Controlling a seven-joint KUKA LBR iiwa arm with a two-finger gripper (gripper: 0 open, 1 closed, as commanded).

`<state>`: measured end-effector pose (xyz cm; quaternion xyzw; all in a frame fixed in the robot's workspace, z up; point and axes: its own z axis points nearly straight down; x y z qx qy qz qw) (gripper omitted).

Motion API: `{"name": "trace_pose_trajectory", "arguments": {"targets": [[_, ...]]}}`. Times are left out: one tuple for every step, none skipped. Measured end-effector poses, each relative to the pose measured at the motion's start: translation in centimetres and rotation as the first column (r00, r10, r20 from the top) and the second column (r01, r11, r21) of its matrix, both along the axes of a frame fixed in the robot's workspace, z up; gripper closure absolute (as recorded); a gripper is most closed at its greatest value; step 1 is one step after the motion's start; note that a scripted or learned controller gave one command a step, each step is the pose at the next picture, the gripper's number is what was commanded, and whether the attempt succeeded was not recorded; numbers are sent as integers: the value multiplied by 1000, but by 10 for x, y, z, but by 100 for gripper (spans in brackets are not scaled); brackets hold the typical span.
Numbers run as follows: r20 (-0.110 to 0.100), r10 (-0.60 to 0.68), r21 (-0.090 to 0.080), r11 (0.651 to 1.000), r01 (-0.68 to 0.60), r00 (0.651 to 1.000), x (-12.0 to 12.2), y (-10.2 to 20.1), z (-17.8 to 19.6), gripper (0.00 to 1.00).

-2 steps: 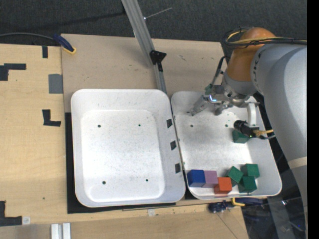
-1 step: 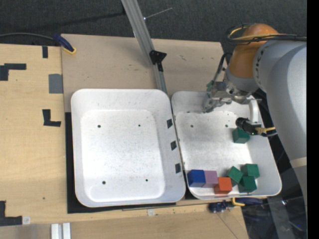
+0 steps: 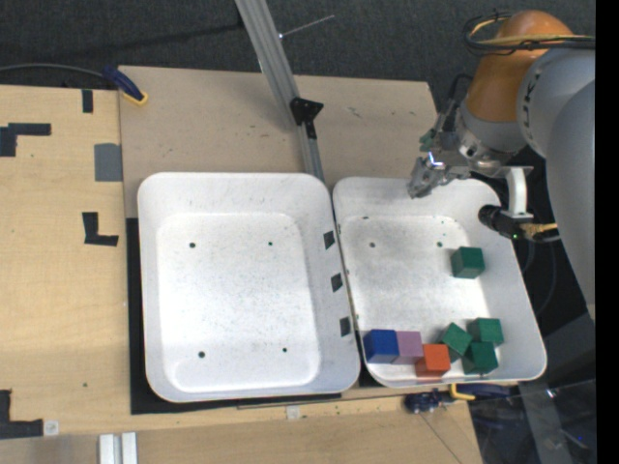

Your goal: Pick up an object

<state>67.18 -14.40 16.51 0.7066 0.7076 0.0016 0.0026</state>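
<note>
The jaws of the gripper (image 3: 424, 184) could not be read: they were small and blurred, so I cannot tell their state, and nothing was seen held. The gripper hung over the far rim of the right bin (image 3: 360, 259).

Taking the right bin as landmark and going left to right: the left bin (image 3: 155, 259) lay just beside it, touching along the middle edge, with no object on its floor. A metal rod (image 3: 266, 42) ran from the top down to the joint of the two bins. Inside the right bin, along its near wall, stood a blue cube (image 3: 381, 344), then a lilac cube (image 3: 410, 343) touching it, an orange cube (image 3: 435, 359), and three green blocks (image 3: 474, 342) close together in the near right corner. One green cube (image 3: 467, 261) stood alone near the right wall, well apart from the others.

This lone green cube seemed the easiest target. It lay from the gripper toward the near side and slightly to the right, nearer than any other piece. It looked almost square, with no clear long axis, so the turn of the wrist probably mattered little.
</note>
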Motion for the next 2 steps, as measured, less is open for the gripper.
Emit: {"name": "trace_pose_trajectory", "arguments": {"targets": [[1, 1, 0, 1000, -1, 1000, 5, 6, 62, 100], [-1, 1, 1, 1000, -1, 1000, 1, 14, 110, 100]]}}
